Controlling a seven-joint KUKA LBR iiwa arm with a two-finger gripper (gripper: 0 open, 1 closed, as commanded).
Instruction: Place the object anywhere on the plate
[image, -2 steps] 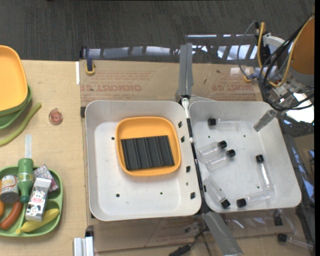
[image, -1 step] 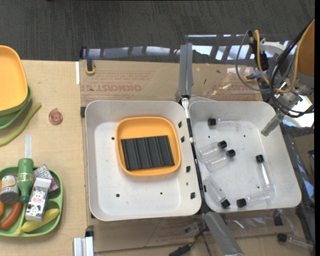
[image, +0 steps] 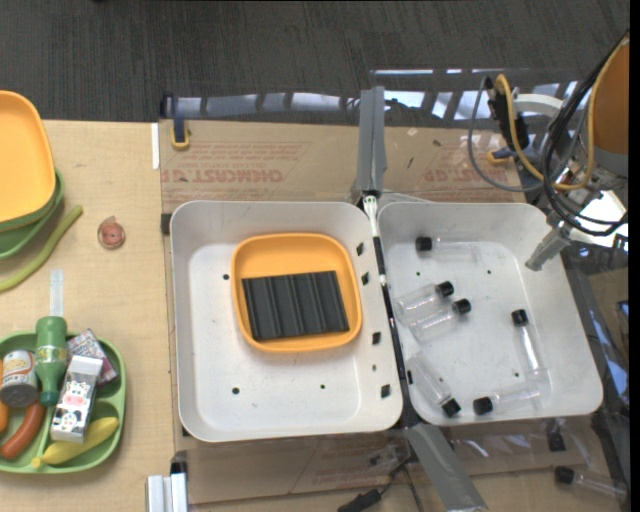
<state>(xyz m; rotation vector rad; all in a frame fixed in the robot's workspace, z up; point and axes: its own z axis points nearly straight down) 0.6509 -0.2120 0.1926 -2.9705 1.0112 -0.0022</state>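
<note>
Clear vials (image: 432, 297) w/ black caps lie scattered in right bin (image: 560, 395), well apart from orange plate (image: 296, 250) in left bin; prob. light, stiff, slippery, so grip mid-body; gripper (image: 545, 250) near bin's right rim, state can't tell.

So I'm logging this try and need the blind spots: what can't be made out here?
- Gripper: cut off by the camera view's right edge and blurred.
- Clear vials in the right bin: see-through against white, so their count is uncertain.
- Dark slab on the orange plate: what it is stays unclear.
</note>
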